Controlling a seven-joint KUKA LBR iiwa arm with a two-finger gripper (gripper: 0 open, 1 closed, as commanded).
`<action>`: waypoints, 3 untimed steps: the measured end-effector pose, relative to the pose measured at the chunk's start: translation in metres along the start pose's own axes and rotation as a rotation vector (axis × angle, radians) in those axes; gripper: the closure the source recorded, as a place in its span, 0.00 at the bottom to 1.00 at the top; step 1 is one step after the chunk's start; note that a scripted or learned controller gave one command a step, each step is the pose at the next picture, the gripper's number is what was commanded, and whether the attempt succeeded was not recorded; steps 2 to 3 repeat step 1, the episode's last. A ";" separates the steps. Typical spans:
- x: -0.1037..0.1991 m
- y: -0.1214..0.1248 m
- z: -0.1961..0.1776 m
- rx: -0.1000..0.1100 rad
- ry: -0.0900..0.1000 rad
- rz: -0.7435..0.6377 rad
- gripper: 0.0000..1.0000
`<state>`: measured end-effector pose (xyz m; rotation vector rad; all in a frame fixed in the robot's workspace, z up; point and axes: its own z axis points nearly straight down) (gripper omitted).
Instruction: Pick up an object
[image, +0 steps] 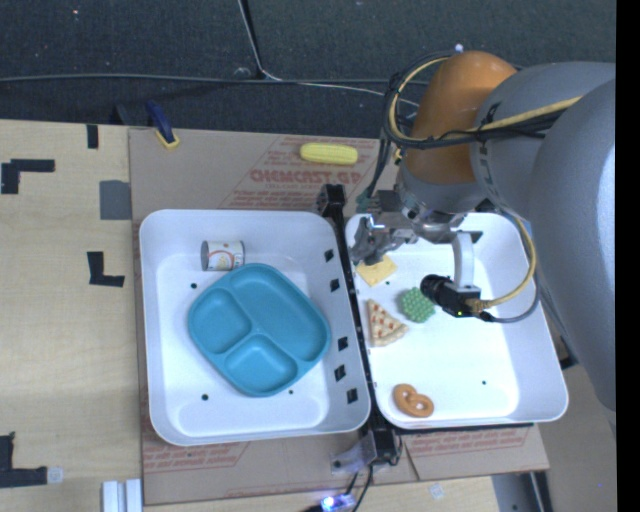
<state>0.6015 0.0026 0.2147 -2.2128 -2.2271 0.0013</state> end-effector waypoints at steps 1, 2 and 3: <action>0.044 0.011 -0.001 -0.001 -0.001 0.002 1.00; 0.044 0.011 -0.001 -0.001 -0.001 0.002 1.00; 0.044 0.011 -0.001 -0.001 -0.001 0.002 1.00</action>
